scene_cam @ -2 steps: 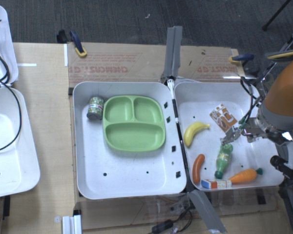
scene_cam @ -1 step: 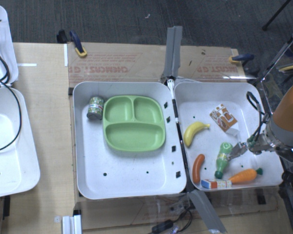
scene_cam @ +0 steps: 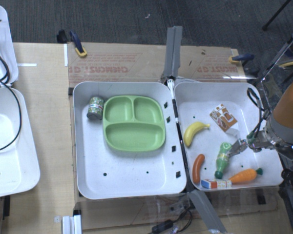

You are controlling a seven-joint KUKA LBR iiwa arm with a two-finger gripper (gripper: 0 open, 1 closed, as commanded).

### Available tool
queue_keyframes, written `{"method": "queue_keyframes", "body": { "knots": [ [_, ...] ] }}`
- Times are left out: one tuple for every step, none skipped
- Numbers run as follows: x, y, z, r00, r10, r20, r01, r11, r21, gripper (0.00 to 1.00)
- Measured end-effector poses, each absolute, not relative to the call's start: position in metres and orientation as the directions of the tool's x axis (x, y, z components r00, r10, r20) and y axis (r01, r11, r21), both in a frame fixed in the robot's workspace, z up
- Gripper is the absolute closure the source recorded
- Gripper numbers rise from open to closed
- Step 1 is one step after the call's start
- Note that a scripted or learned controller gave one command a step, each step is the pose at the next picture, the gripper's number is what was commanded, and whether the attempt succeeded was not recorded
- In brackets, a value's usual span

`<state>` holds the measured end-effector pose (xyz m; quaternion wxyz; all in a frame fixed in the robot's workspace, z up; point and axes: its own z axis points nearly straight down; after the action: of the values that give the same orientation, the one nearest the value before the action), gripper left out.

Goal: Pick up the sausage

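Note:
The sausage (scene_cam: pixel 198 166) is a reddish-brown link lying nearly upright in the picture, at the front left of the right bin (scene_cam: pixel 185 130). My gripper (scene_cam: pixel 237 148) hangs over the right side of that bin, its fingers pointing left toward the green bottle (scene_cam: pixel 222 159). It sits well to the right of the sausage, with the bottle between them. Nothing shows between the fingers.
In the right bin also lie a yellow banana (scene_cam: pixel 194 131), a snack packet (scene_cam: pixel 223 117), a carrot (scene_cam: pixel 244 176) and a small red-and-white box (scene_cam: pixel 216 184). The left bin (scene_cam: pixel 88 169) holds a green divided plate (scene_cam: pixel 134 123) and a small can (scene_cam: pixel 94 107).

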<state>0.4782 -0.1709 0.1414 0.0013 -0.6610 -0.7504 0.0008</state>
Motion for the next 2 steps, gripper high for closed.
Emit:
{"method": "queue_keyframes", "body": {
  "knots": [
    [0.492,-0.099,0.103,-0.086,0.996,0.000,0.996,0.086,-0.001,0.00],
    [0.478,-0.021,0.189,-0.050,0.999,-0.001,0.999,0.050,-0.006,0.00]
  ]
}}
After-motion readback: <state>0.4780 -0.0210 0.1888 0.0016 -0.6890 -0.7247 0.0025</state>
